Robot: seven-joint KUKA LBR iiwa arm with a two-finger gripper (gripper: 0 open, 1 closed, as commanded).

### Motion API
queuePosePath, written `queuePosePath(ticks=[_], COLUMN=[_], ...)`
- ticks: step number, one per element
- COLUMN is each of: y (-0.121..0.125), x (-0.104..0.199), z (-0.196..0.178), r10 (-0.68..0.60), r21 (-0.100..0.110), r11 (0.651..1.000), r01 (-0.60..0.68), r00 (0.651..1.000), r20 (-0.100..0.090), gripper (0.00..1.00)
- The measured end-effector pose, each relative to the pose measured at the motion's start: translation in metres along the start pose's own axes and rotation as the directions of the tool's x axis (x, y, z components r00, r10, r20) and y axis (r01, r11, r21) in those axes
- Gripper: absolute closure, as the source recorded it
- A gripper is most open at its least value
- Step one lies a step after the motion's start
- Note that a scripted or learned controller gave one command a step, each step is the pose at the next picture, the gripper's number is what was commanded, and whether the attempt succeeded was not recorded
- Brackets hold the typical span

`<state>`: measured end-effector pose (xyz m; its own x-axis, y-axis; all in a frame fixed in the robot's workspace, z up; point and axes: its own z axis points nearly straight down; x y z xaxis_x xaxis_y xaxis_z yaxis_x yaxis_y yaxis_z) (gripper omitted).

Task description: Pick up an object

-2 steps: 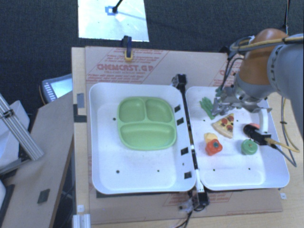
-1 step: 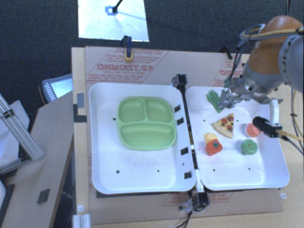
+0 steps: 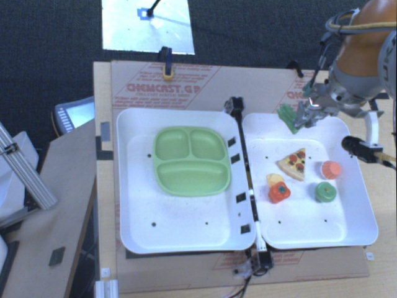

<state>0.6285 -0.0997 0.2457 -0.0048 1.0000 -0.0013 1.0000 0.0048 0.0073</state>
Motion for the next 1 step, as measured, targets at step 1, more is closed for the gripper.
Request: queuePosePath(ticks=[1], y=[-0.0185], x=[0.0588], z=[-0.0022], r10=[-0.005], r21=[0.007], r11=[1.0], r01=[0.005], r00=[1.0], r20=[-0.003], gripper=[1.0])
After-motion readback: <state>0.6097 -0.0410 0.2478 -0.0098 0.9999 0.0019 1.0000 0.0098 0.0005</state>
